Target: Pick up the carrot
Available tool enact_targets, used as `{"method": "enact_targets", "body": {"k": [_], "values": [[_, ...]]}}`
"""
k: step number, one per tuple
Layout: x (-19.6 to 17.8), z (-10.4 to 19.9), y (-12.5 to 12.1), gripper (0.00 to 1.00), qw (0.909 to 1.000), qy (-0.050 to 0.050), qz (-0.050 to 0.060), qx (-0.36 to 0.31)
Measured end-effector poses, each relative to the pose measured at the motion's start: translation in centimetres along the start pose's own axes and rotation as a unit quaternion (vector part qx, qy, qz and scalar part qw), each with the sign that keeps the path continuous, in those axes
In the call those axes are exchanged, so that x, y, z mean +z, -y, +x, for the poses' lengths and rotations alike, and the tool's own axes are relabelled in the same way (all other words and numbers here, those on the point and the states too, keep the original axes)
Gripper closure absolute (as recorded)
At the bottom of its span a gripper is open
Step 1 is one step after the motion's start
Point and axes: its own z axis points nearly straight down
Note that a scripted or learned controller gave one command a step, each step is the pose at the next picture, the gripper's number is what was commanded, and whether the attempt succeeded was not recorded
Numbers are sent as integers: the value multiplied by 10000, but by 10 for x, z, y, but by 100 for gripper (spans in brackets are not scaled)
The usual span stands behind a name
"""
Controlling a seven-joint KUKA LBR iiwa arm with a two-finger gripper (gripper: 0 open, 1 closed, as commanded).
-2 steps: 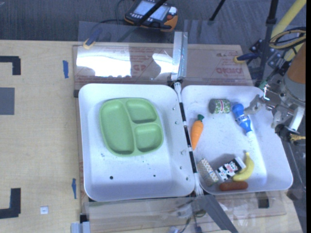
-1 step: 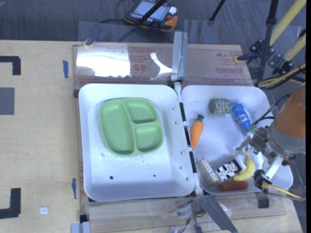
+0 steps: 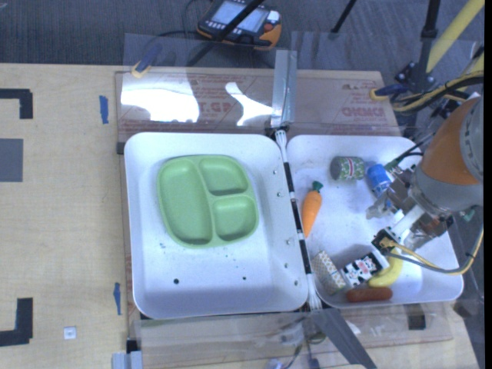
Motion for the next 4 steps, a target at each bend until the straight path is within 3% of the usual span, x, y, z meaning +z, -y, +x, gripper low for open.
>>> {"method": "enact_targets", "body": {"k": [1, 2, 3, 4], "values": [[-80, -13, -61, 0, 9997, 5, 0, -242], [-56, 47, -119, 0, 10000, 3, -1, -65], [-66, 49, -118, 100, 10000, 11, 4, -88], [-138, 62, -134, 100, 9959, -2, -7, 906]]}}
